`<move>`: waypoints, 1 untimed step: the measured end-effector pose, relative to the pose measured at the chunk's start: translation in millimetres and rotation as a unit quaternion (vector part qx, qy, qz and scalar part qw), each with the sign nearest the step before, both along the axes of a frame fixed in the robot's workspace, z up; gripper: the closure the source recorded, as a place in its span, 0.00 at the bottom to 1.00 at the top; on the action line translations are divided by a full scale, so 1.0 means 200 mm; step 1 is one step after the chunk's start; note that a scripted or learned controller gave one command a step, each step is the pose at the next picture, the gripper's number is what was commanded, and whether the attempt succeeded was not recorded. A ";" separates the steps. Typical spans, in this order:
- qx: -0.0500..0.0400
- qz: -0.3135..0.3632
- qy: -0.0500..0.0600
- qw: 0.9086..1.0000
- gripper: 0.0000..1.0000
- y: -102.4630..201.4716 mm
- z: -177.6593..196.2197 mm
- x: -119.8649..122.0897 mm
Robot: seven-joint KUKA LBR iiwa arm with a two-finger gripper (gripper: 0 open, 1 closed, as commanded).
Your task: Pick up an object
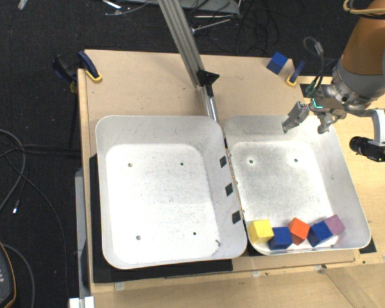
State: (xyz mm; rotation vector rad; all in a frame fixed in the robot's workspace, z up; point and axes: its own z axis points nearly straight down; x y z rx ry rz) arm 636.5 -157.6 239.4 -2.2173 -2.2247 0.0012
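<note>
The table [154, 85] carries two shallow white bins side by side; taking the right bin [346, 172] as the landmark, the left bin [154, 191] lies against its left wall. The arm [366, 50] hangs over the right bin's far right corner, and the tool [310, 117] hovers just above that far rim with its two fingers spread apart and nothing between them. Along the right bin's near wall huddle five small blocks: lilac block [335, 224], two blue blocks [319, 233] [280, 237], orange block [299, 230], yellow block [260, 230]. They look light, stiff and unbreakable. The yellow one, at the row's left end, probably offers the freest flat sides to pinch.
</note>
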 end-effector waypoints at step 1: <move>0.002 0.001 0.004 1.000 0.00 0.22 -0.32 -0.15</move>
